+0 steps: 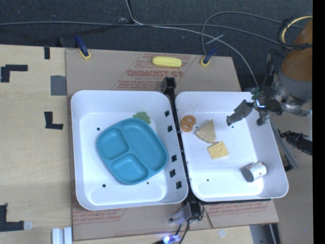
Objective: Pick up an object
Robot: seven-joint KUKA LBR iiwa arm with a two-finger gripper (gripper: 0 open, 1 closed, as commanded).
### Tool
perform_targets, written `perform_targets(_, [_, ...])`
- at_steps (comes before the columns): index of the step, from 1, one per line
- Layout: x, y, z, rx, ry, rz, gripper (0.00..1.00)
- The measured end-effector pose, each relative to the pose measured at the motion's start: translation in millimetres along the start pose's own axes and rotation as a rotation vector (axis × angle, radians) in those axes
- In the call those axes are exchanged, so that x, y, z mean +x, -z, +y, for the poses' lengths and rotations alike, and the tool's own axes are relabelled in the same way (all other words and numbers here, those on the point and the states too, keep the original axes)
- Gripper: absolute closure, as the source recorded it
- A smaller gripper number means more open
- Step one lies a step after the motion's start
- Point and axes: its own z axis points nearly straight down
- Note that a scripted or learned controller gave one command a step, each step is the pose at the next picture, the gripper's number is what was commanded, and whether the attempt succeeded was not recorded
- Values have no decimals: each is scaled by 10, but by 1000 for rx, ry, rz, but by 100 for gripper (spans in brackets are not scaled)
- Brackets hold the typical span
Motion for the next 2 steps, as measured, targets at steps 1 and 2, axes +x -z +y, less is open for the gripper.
perform_targets(1, [3, 53, 18, -10, 3, -2, 0])
perform_targets(2, [-38, -561, 74, -5, 2, -1, 0])
